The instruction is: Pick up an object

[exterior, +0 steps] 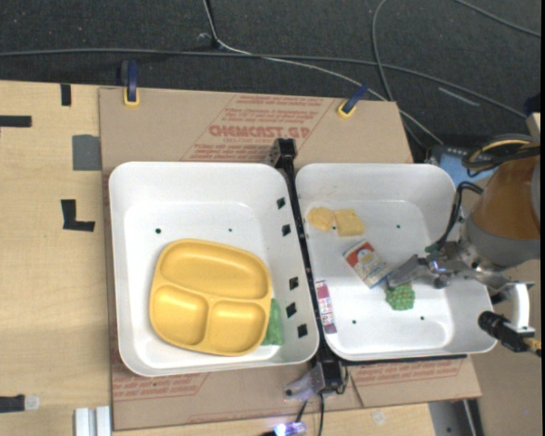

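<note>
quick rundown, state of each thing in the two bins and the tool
yellow divided tray: lying flat, right way up, in the left bin
green item: tucked partly under the tray's right edge
tan pieces: lying loose in the right bin
small packet: lying flat
green lump: lying by the tool's tip
tool: low in the right bin, above the green lump

A single fixed camera looks down at a slant from above the bench, far enough back to frame both shallow white plastic bins (127, 243) side by side, the grey-and-orange arm (504, 212) entering from the right.
</note>
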Controlling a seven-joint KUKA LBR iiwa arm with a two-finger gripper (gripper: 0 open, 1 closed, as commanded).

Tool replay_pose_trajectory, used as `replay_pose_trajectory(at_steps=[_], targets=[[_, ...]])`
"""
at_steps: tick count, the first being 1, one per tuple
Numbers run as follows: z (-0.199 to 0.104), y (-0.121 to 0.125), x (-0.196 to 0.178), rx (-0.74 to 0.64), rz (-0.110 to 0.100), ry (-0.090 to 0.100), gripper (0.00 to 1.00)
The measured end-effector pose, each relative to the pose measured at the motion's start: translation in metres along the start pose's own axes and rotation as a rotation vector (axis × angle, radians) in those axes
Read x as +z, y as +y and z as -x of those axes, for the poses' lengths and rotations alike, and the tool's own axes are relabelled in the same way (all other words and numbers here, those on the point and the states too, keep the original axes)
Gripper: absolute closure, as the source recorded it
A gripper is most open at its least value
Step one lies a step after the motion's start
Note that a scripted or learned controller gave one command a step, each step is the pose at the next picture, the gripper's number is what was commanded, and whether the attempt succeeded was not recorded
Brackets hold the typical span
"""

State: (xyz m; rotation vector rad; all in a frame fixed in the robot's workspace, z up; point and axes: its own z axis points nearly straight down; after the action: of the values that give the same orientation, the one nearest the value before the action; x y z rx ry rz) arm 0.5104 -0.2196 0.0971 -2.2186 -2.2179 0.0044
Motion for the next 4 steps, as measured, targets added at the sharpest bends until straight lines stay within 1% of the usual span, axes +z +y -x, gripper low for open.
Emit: replay_pose_trajectory(at_steps=[1, 2, 3, 4], targets=[[0.000, 0.001, 0.011, -0.001, 0.006, -0.002, 0.00], [0.001, 0.002, 0.000, -0.001, 0.010, -0.007, 1.00], [-0.004, 0.003, -0.043, -0.001, 0.008, -0.002, 1.00], [0.004, 0.008, -0.102, -0.001, 0.010, -0.004, 1.00]])
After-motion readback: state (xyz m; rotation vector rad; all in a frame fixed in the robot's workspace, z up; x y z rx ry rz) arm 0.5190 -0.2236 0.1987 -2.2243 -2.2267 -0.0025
